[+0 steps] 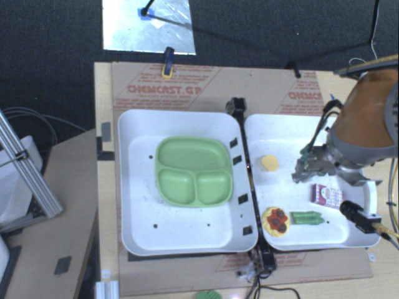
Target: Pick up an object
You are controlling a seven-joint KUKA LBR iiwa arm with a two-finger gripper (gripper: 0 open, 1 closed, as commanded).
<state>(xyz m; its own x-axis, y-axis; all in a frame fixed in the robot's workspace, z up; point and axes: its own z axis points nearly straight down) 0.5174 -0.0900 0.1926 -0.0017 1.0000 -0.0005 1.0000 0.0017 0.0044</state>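
End effector (303, 169) hangs over right bin (280, 129); grip state cannot be read. Relative to it: yellow piece (270, 162) just left, maroon carton (326, 195) lower right, green item (306, 217) and pizza toy (275, 220) below.

— Mounted where?
— Fixed above the worktop (187, 80), looking down at a slant.
— Framing?
— Far enough back to take in both white bins (134, 185) side by side; arm (368, 114) entering from the right.
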